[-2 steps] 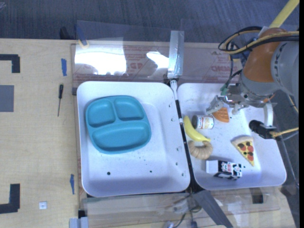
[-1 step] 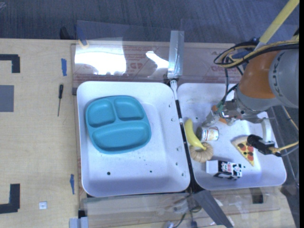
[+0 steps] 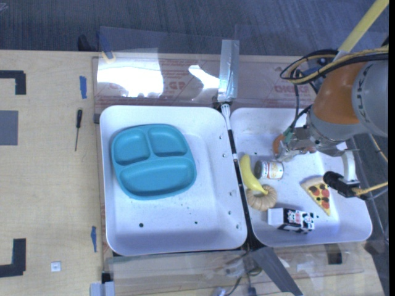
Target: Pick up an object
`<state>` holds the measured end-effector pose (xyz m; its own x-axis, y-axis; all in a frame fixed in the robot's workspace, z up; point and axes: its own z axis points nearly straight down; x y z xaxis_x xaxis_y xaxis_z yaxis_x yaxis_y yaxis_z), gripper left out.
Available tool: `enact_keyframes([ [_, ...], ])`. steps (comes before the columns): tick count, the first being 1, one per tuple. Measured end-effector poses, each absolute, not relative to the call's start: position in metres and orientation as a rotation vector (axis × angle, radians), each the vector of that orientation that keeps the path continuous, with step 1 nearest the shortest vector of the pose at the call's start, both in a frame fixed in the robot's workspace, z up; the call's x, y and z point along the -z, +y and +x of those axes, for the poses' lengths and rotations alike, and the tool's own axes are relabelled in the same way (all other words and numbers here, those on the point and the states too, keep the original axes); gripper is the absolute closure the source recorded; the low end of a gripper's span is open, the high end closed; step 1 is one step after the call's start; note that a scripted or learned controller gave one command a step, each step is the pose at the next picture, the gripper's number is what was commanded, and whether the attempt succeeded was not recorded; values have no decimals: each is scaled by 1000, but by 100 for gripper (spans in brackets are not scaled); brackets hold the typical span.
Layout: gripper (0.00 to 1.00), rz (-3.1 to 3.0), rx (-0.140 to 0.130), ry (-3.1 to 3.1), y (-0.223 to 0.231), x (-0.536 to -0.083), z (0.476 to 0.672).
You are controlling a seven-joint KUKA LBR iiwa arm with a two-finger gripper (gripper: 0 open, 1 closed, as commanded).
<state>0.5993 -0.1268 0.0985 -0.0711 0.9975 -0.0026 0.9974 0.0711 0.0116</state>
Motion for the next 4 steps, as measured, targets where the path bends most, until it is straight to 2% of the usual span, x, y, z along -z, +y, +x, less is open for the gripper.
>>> enact_keyframes([
  [1, 100, 2517, -6, 1868, -111, -88, 599],
  [2, 100, 2658, -11, 1669, -17, -276, 638],
  [3, 100, 2443, 11, 1983, -19, -182, 666],
  [4, 100, 2108, 4, 2332, -65, -184, 630],
])
